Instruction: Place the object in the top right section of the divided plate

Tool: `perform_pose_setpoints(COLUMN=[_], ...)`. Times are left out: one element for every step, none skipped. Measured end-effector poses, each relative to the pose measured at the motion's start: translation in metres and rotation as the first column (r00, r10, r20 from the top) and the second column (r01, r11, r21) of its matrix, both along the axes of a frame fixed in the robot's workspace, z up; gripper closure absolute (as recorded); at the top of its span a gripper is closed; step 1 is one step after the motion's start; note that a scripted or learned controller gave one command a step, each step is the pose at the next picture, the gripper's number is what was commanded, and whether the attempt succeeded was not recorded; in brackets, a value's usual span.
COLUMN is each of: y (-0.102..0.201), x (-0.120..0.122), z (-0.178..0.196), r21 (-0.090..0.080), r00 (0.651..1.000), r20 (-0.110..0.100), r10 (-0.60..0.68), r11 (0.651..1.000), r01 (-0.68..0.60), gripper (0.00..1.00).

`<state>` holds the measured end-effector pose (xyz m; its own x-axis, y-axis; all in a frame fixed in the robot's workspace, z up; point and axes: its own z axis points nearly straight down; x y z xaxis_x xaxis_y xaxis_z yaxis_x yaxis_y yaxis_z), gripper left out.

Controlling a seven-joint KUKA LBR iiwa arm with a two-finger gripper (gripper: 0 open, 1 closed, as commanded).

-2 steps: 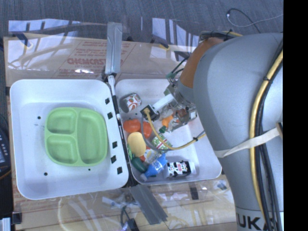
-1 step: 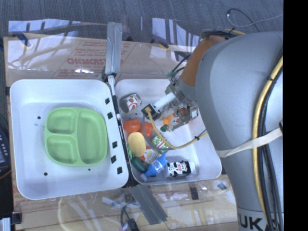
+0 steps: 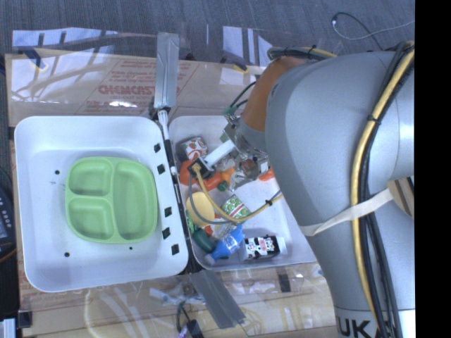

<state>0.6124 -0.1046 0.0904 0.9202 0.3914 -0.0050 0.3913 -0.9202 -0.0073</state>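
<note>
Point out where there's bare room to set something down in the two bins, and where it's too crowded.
Free: all three sections of the green divided plate, and the white floor of the left bin ringing it, widest along its top edge. Crowded: the right bin, where the gripper hangs over piled items, including a yellow spoon and a cow-print carton.

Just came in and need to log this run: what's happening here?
The grey KUKA arm is reaching from the right into the right bin, its gripper down among a pile of small toys and packages. Whether it has hold of anything can't be seen. The green divided plate sits in the left bin with nothing in its sections, so nothing has been placed yet.
</note>
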Motion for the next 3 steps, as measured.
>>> perform_pose_setpoints(y=[-0.001,0.013,-0.011], x=[-0.025,-0.080,-0.036], z=[0.068,0.030,0.011], r21=[-0.002,-0.011,-0.002], r00=[0.995,0.998,0.987], r20=[0.005,0.052,0.004], r10=[0.095,0.024,0.161], r11=[0.995,1.000,0.987], r01=[-0.095,-0.023,-0.161], gripper=[1.00,1.00,1.00])
